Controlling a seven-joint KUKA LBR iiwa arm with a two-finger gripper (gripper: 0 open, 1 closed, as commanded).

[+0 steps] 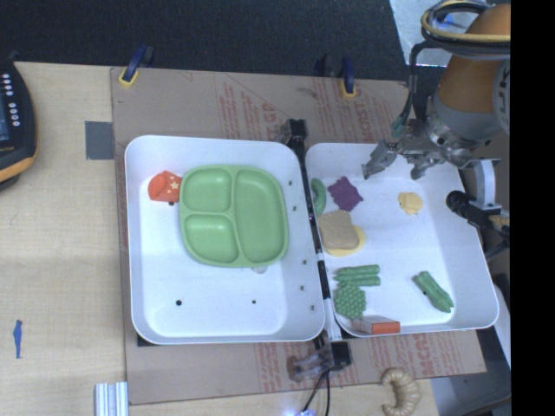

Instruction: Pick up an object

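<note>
Objects are lying scattered in the right bin (468, 258); gripper (401, 166) is hovering released, grasping nothing. Risk: small yellow piece (410, 203) and purple piece (345, 192) are sitting apart, so jaws may be closing between them.

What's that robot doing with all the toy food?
A robot arm reaches in from the right, and its hand hangs open over the top of the right bin. It holds nothing. Below it lie toy foods: a purple piece, a small yellow piece, a sandwich, green beans and a green pickle. The left bin has a green divided plate with a red toy beside it. It is meant to pick something up.
</note>
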